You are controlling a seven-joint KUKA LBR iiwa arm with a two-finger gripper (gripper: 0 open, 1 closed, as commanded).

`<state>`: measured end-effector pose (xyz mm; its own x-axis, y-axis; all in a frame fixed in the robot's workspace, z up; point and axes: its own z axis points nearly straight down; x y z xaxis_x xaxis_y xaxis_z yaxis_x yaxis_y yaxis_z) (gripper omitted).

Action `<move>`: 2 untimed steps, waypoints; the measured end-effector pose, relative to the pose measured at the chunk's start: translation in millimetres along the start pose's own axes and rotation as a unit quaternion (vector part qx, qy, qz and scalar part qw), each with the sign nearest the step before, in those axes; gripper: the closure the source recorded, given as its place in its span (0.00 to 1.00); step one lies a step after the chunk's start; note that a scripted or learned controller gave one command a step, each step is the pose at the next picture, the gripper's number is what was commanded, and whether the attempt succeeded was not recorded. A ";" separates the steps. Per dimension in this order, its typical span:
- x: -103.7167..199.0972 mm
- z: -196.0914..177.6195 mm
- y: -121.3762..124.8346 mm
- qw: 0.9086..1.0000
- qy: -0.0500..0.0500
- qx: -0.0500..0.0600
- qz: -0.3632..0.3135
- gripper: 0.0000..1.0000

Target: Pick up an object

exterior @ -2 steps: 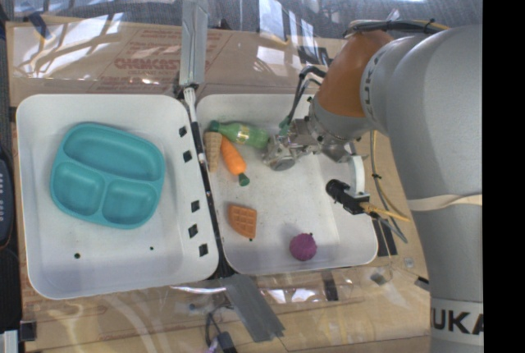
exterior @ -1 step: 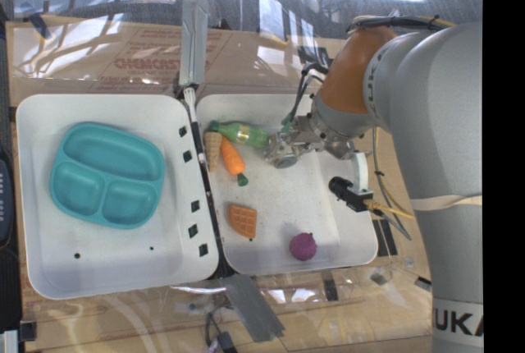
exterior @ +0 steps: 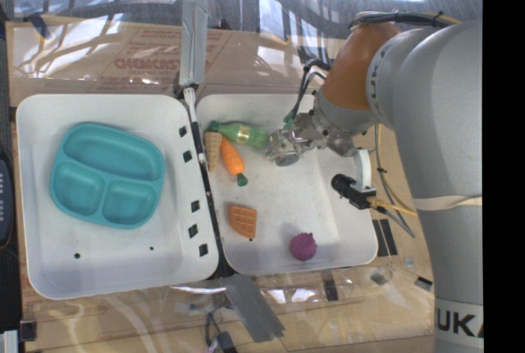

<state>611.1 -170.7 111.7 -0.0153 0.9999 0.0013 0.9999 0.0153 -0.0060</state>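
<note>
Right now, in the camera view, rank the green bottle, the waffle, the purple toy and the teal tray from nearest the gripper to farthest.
1. Green bottle, just left of the gripper.
2. Waffle, lower left in the right bin.
3. Purple toy, near that bin's front edge; close to the waffle's distance, hard to separate.
4. Teal tray, in the left bin.

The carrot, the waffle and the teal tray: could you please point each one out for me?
carrot (exterior: pixel 232 156): camera view, middle of its orange body.
waffle (exterior: pixel 242 221): camera view, centre of its gridded face.
teal tray (exterior: pixel 107 175): camera view, ridge between its compartments.
</note>
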 end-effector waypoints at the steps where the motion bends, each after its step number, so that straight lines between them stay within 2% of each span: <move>1: -17.5 7.1 45.6 1.000 0.000 -0.001 0.003 1.00; 2: -15.6 -3.6 46.7 1.000 0.000 -0.001 -0.001 1.00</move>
<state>658.0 -185.6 115.0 -0.0163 0.9999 0.0003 0.9999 0.0163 -0.0046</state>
